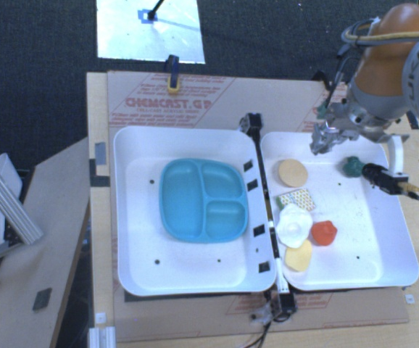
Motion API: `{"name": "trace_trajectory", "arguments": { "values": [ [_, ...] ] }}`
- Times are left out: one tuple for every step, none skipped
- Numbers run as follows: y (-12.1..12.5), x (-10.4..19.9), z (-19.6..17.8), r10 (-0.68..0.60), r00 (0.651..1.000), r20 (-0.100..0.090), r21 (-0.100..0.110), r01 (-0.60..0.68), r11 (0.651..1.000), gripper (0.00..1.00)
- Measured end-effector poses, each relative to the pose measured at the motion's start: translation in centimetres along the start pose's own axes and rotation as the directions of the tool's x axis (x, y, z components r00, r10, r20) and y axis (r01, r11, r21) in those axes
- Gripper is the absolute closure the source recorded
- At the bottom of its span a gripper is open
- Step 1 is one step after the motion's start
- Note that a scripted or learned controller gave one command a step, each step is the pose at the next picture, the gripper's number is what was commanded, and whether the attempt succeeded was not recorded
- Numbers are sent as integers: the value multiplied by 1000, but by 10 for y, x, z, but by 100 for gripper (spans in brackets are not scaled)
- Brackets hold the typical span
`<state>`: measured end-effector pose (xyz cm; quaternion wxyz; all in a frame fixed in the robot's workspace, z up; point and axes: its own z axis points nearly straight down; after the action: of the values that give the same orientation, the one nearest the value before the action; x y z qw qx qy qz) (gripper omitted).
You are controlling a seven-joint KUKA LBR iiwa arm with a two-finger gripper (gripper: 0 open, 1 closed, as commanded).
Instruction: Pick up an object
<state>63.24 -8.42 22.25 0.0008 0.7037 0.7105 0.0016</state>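
Observation:
My gripper (320,145) hangs over the far part of the right bin (383,259), above and to the right of a tan round disc (293,172). A dark green lump (352,167) lies right of the gripper. Nearer the front sit a checkered yellow-green piece (298,198), a white round object (294,225), a red-orange object (324,233) and a pale yellow piece (299,256). Nothing shows between the fingertips.
The left bin (133,267) holds a blue divided tray (202,199). A black clamp strip (262,194) runs between the two bins. A cardboard sheet (195,100) lies under both. A yellow-black clip (173,78) sits at the back.

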Motion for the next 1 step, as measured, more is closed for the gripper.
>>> {"name": "trace_trajectory", "arguments": {
  "values": [
    [0,47,6,1,1000,-1,2,-1,1000,100]
  ]
}}
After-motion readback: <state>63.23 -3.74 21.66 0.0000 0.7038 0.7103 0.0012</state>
